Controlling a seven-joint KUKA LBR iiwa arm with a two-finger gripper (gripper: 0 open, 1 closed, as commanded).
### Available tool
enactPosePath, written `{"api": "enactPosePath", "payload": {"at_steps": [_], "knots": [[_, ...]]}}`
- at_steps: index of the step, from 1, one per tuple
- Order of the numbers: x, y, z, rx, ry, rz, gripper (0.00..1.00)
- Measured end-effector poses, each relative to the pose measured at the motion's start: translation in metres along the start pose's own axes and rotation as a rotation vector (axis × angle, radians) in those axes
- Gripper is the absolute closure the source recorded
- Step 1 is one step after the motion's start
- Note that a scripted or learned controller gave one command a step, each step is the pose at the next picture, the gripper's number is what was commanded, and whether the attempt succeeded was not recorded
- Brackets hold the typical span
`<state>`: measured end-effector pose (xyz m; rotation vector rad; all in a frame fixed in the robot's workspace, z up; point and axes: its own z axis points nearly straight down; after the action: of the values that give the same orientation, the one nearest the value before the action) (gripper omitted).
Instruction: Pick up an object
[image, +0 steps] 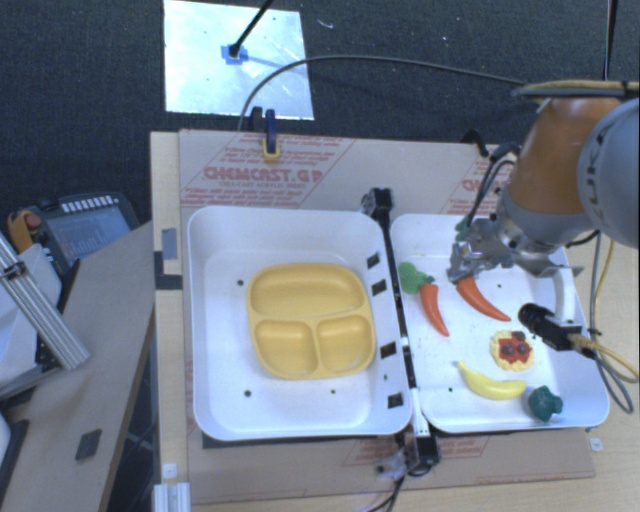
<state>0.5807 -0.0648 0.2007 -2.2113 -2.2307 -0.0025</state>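
Chili pepper (482, 298) lying diagonally, tip toward lower right.

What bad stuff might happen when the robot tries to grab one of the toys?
1. The gripper is low over the top end of the red chili pepper, with the carrot close beside it. It might bump or nudge the carrot instead of grabbing cleanly.
2. The pepper is thin, curved and lying flat in the right bin, so the pinch may slip off and come up with nothing.
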Motion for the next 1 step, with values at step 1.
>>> {"api": "enactPosePath", "payload": {"at_steps": [1], "knots": [[0.0541,-0.0043,0.0058,0.0,0.0,-0.001,1.0]]}}
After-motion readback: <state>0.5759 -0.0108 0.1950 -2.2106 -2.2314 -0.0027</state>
